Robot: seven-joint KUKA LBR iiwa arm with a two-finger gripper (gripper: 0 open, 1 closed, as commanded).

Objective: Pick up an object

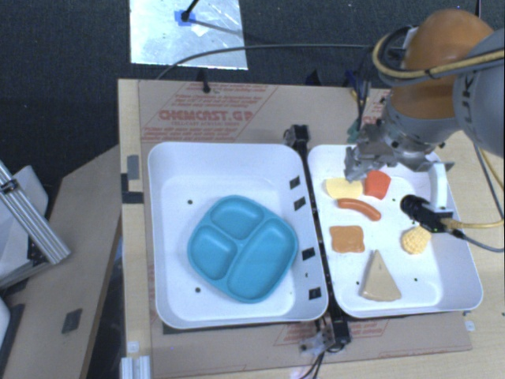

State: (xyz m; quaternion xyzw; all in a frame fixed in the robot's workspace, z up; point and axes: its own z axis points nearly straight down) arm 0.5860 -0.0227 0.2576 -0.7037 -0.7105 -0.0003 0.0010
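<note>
My gripper (pixel 353 168) hangs over the far left part of the right bin (pixel 465 287), just above a pale yellow slab (pixel 341 188). Right beside it lies a red-orange block (pixel 377 184). In front of these rest a reddish sausage (pixel 359 208), a brown square slice (pixel 347 238), a yellow knobbly ball (pixel 415 241) and a tan wedge (pixel 379 278). Nothing shows in the gripper's grasp.
The left bin (pixel 177 172) holds a blue divided plate (pixel 242 247). A black divider (pixel 310 227) runs between the two bins. The grey and orange arm (pixel 438 61) reaches in from the upper right over the right bin's far edge.
</note>
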